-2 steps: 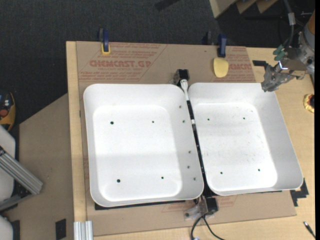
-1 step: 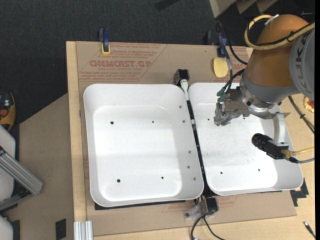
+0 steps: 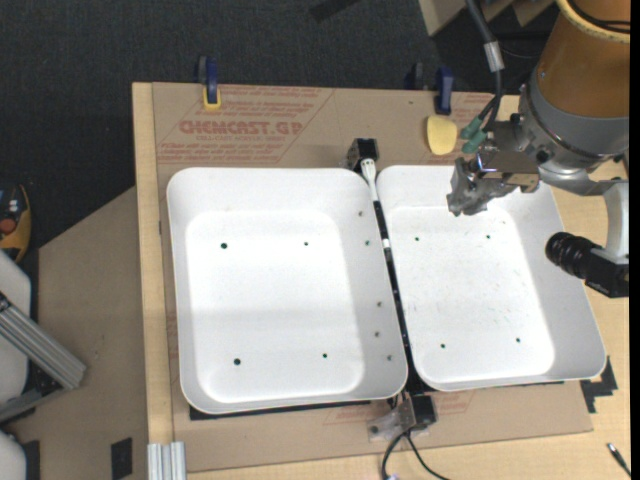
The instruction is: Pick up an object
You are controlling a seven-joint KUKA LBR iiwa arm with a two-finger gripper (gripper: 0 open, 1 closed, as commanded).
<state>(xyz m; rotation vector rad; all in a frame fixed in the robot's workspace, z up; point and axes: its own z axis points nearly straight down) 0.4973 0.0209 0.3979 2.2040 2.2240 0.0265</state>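
My gripper (image 3: pixel 467 202) hangs over the far left part of the right white bin (image 3: pixel 560 358), just inside its back rim. Nothing shows in its grasp. A small pale yellow object (image 3: pixel 440 134) lies on the brown board behind that bin, outside it, up and to the left of the gripper. The grey arm with its orange band (image 3: pixel 590 38) reaches in from the upper right.
The left white bin (image 3: pixel 200 368) sits beside the right one, with a black strip (image 3: pixel 385 258) between them. Blue clamps (image 3: pixel 209 80) (image 3: pixel 444 90) hold the board's far edge. A black fixture (image 3: pixel 585 258) overhangs the right bin's right rim.
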